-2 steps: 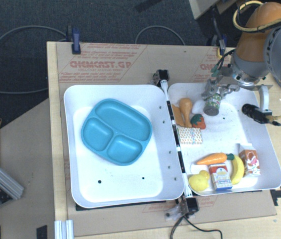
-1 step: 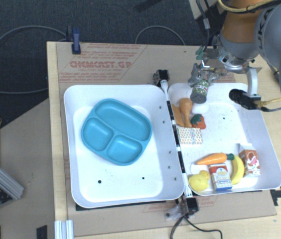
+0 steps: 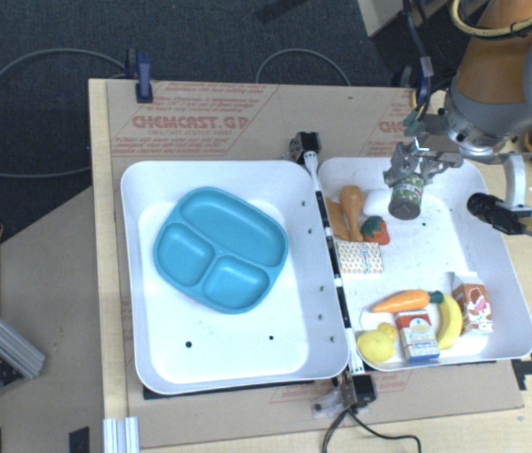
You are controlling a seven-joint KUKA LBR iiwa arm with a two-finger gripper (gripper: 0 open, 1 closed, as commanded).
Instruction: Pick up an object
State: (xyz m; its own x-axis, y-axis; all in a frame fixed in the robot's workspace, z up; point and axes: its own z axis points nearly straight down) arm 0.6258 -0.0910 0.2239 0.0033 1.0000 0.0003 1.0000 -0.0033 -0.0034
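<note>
Can [image 3: 406, 197] seemingly under end effector [image 3: 415, 170].

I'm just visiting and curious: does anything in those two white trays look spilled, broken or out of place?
Nothing looks spilled or broken. The blue plate lies flat in the left tray, turned a little askew to the tray's edges. The toy foods, such as the carrot and banana, lie loosely jumbled in the right tray.
</note>
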